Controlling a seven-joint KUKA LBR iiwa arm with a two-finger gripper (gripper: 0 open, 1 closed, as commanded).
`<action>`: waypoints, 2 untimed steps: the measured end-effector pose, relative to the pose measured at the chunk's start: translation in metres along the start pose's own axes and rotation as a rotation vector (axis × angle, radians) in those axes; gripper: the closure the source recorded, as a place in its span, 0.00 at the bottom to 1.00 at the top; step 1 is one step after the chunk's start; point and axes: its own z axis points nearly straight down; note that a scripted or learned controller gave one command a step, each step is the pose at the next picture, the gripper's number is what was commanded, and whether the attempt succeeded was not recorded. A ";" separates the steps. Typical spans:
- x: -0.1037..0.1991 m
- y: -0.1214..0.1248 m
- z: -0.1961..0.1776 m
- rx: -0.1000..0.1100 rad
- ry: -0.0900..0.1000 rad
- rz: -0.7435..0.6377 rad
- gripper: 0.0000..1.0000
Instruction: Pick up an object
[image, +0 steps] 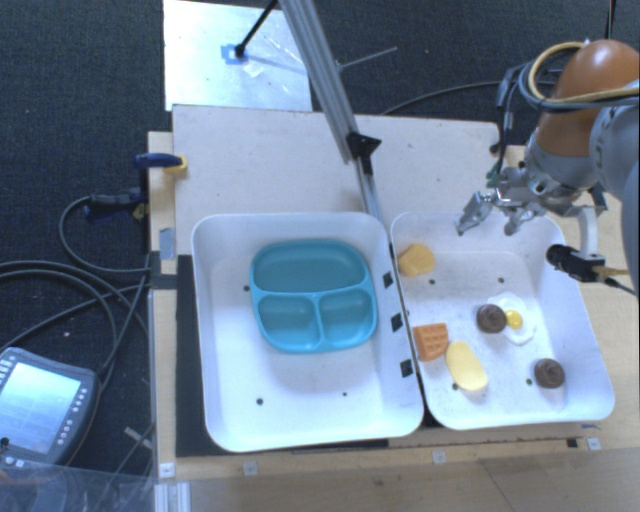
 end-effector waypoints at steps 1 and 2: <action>0.003 -0.009 0.047 0.000 0.000 0.005 0.00; 0.003 -0.007 0.033 -0.007 -0.001 0.004 1.00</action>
